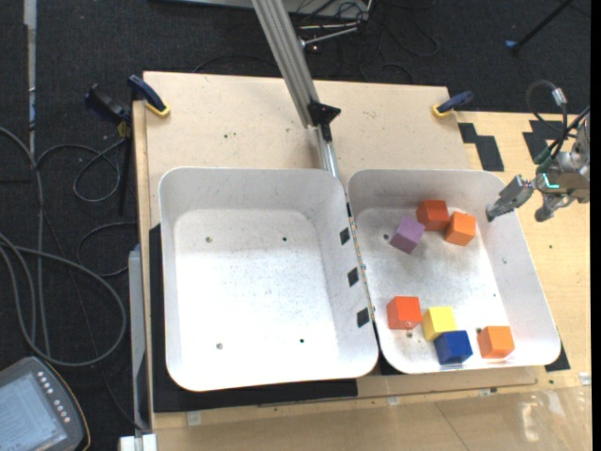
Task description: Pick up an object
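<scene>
The right bin (522, 272) holds several small cubes. At its far end, a purple cube (407, 234) lies next to two orange cubes (433, 214) (460, 227). Near the front lie a red-orange cube (404, 311), a yellow cube (438, 323), a blue cube (454, 347) and another orange cube (495, 341). My gripper (515, 215) hangs over the bin's far right rim, just right of the orange pair. Its two fingers are spread open and slant down to the left, with nothing between them.
The left bin (254, 280) sits beside the right one, their rims meeting at the middle. A metal pole (286, 50) slants from the top of the view down to that junction. Yellow-tipped clamps (150, 97) (451, 104) grip the board's far corners.
</scene>
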Controlling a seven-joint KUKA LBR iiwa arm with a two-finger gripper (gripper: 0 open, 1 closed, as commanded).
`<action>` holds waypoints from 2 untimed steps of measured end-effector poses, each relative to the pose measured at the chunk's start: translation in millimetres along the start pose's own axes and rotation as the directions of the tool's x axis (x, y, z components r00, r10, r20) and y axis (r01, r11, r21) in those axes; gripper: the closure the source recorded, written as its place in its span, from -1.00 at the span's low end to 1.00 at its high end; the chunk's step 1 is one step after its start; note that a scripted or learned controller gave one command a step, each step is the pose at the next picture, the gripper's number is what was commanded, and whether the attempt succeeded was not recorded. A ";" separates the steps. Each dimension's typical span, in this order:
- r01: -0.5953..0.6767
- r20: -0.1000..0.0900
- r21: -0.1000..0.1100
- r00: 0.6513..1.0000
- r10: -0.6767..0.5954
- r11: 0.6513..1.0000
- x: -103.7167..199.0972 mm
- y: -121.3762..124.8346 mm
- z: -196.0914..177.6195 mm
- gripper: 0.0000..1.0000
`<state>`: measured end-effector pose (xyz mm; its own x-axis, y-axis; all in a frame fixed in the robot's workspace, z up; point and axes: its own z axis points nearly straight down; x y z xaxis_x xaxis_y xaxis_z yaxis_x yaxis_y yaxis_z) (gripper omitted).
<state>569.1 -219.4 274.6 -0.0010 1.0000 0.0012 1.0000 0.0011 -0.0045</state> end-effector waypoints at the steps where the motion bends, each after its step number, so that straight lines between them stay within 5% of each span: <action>1: 0.002 0.001 -0.003 1.000 -0.002 1.000 0.2 0.8 -2.0 -1.00; 2: -0.001 0.000 0.002 1.000 0.001 1.000 6.2 -4.2 59.5 -1.00</action>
<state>564.6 -213.2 215.1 0.0001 1.0000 0.0016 1.0000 -0.0001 -0.0063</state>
